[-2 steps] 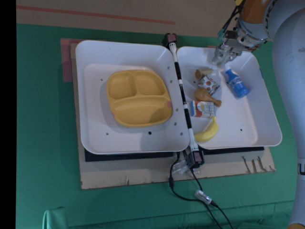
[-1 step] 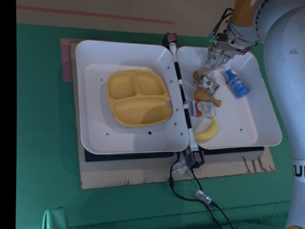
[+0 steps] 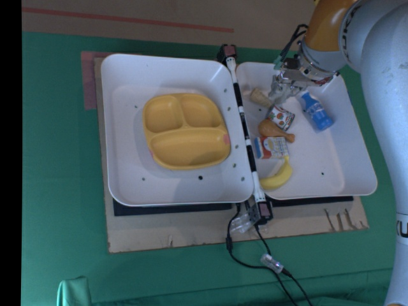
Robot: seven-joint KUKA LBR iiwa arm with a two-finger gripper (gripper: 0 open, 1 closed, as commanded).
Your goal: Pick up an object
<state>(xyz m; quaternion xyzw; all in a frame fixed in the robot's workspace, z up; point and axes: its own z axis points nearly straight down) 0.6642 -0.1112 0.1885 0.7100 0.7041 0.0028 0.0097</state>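
Note:
The right bin holds several small objects: a blue bottle, a small can, a brown drumstick, a red and white carton, a yellow banana and a tan bread piece. My gripper hangs low over the back of this bin. It is just behind the can, between the bread piece and the blue bottle. Nothing shows in its grasp.
A yellow divided plate lies in the left bin. A black and white divider bar runs between the bins. Cables trail over the green bench at the front. My arm reaches in over the right bin's far corner.

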